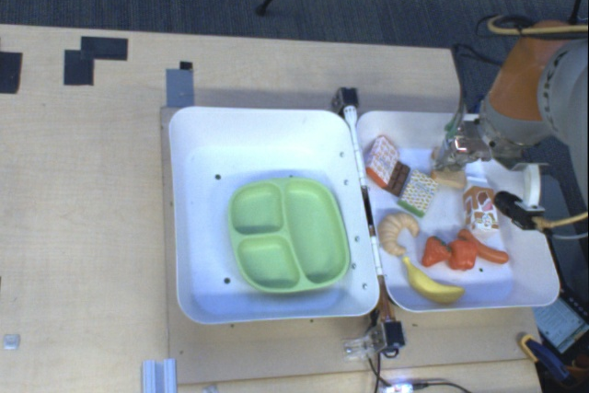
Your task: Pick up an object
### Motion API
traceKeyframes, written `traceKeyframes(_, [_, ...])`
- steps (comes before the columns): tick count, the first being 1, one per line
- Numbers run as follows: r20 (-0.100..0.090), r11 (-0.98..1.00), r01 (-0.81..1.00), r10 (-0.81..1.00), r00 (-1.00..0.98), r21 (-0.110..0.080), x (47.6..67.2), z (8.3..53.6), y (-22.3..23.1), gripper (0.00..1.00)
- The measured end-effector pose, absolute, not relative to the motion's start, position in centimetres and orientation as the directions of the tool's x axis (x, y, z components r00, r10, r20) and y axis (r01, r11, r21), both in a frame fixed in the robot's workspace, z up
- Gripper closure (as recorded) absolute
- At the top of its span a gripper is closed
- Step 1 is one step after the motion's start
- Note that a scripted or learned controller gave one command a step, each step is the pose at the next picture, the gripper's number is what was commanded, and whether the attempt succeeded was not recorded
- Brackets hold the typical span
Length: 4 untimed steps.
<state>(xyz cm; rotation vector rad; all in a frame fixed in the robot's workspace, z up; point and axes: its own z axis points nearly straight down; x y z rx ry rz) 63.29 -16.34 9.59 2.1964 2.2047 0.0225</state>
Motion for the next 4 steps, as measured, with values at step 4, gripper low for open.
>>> traceKeyframes(4, [-0.002, 0.005, 1.000, 1.000, -0.005, 0.006, 67.0, 18.0, -20.6, 1.00])
